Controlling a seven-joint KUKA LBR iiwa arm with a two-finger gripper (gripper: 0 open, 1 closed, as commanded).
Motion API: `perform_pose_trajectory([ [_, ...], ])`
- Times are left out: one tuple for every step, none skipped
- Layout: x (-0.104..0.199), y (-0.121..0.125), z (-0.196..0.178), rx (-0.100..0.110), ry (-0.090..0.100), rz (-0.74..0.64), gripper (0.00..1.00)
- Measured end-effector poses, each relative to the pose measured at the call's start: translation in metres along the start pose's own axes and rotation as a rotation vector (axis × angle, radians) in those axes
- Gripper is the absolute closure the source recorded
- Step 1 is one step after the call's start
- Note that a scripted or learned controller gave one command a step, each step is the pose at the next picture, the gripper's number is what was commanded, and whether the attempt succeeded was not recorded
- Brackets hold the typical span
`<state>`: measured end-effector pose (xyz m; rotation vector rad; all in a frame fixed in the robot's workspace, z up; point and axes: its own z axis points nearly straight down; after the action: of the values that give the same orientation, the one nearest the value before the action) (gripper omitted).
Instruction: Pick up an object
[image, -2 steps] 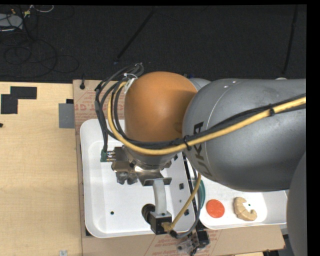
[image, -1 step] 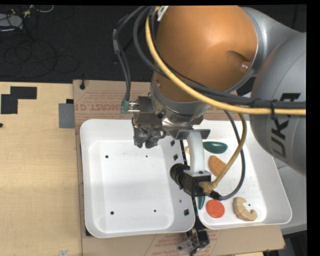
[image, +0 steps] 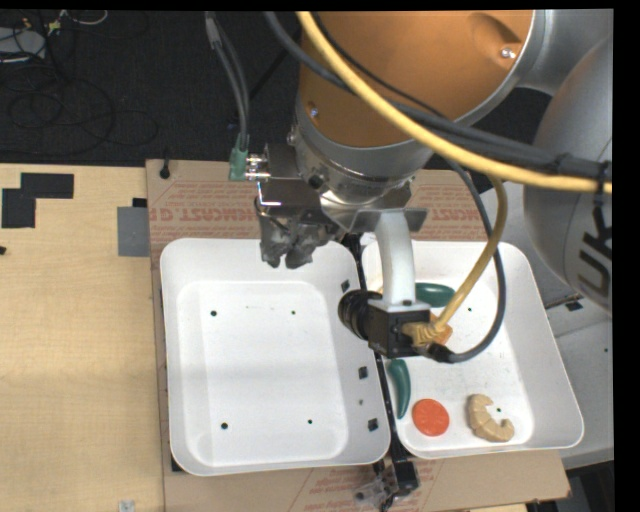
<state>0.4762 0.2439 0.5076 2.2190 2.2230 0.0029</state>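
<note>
Wood bench (image: 60, 330), maybe cardboard (image: 200, 210) under bins (image: 185, 400)

Beneath me lies a pale wooden counter (image: 70, 300) bearing black patches; beyond it a dark floor (image: 120, 90) strewn with black cables (image: 50, 110).

A pale wood tabletop (image: 70, 330) at nine o'clock; brown cardboard (image: 200, 205) under both bins; black cables (image: 60, 100) at eleven o'clock.

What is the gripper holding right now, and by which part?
Cannot be told: the gripper sits over the left bin's back edge, with nothing visible between its fingers.
</note>
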Motion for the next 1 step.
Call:
perform_pose_trajectory([
  [-0.0006,-0.0026,0.1626,0.017,-0.009,0.002,1.00],
])
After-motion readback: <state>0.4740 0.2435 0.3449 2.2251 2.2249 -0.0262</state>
